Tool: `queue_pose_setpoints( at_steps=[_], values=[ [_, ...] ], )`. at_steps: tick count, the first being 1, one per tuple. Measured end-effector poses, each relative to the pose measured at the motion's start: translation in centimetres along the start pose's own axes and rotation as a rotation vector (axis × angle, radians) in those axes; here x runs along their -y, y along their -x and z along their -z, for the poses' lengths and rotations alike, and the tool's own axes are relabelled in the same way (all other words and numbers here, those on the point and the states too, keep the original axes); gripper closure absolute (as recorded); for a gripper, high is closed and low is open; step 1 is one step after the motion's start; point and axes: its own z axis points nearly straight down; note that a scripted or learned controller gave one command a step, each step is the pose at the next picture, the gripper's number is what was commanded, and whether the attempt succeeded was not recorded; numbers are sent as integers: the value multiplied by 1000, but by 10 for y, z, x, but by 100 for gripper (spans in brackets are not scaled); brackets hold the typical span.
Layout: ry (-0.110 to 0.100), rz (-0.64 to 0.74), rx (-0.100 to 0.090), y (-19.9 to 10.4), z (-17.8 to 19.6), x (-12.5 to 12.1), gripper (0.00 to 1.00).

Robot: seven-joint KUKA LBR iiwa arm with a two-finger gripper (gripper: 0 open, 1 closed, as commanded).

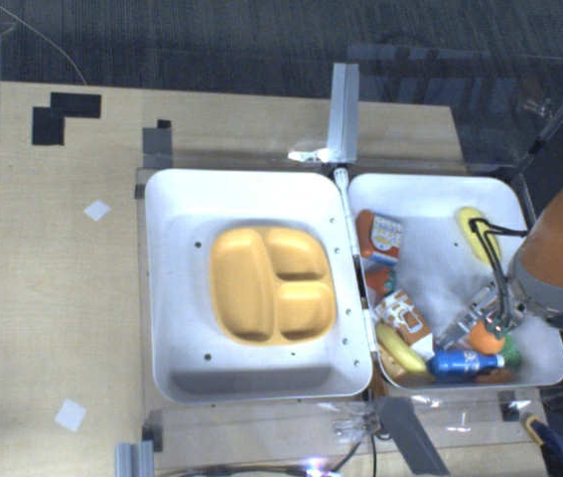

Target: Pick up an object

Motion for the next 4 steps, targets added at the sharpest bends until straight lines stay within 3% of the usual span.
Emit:
queue_pose_setpoints(
  at_steps=[1,2,3,4],
  values=[
    [0,252,2,30,-1,-36,0],
    [1,-31,0,68,-3,-64,0],
    [0,-182,-3,104,-4,-120,0],
    [1,-199,-4,40,-3,-129,0]
  ],
)
